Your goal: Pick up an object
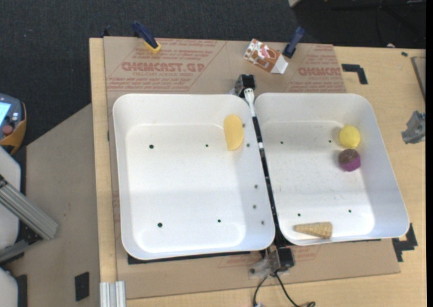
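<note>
Picking hasn't started: yellow ball (350, 136) and purple ball (349, 159) sit at three o'clock, tool's state impossible to tell.

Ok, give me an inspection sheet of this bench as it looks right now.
Surface: cardboard-topped bench bearing left bin and right bin, side by side.
Job's things: yellow oblong piece in left bin's far right corner; yellow ball touching purple ball, cone at near wall, all in right bin.
Clutter: small packet beyond the bins.
Pincer: nothing seen.
Cables: cable at near edge.
Surroundings: two blue clamps, dark floor.
</note>
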`<action>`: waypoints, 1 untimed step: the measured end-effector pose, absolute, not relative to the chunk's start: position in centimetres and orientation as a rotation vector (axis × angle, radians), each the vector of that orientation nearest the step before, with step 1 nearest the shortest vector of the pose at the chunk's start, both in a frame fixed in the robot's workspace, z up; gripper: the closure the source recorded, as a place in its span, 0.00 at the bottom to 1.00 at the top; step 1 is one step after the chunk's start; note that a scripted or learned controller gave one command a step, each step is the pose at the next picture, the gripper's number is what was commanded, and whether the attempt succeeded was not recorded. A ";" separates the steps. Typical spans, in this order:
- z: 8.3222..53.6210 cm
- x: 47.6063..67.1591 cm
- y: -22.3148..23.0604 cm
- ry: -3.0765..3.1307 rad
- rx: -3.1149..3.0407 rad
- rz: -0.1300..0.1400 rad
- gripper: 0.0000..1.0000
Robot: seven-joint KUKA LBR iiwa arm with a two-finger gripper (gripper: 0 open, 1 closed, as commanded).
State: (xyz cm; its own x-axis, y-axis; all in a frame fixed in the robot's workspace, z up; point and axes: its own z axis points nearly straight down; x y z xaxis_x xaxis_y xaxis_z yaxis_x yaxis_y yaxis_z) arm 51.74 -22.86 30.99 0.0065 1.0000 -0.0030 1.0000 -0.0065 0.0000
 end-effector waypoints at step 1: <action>54.6 49.5 -21.0 2.208 2.204 0.014 1.00</action>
State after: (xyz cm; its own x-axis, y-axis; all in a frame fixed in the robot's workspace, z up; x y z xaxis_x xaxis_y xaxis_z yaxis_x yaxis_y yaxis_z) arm 49.50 -20.99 54.62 -0.0016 1.0000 -0.0090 0.9998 0.0018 0.0219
